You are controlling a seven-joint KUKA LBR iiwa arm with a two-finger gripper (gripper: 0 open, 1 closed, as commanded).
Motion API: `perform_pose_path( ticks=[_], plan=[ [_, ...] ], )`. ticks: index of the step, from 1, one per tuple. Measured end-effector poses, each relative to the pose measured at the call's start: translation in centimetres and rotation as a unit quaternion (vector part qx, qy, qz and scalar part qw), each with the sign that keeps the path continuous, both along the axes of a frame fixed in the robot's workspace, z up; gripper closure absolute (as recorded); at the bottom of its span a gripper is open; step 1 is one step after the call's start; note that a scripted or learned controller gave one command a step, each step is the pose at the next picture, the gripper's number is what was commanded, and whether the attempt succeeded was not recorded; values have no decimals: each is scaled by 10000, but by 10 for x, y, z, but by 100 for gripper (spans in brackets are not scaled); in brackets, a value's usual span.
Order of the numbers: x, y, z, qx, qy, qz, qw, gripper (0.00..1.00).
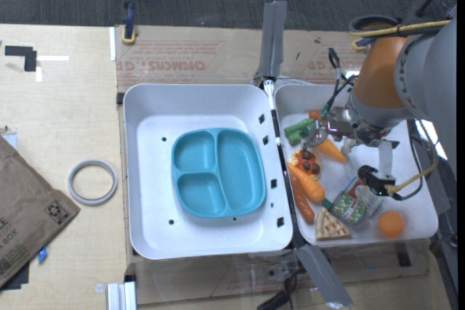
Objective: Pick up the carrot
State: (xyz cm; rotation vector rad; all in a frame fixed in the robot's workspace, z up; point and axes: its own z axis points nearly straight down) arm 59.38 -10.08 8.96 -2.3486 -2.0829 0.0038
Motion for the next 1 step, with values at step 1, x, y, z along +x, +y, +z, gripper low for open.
perform_pose_path(
  ticks=[1],
  plan=[
    [0,-1,7,4,18,-17,10000,100]
  ],
)
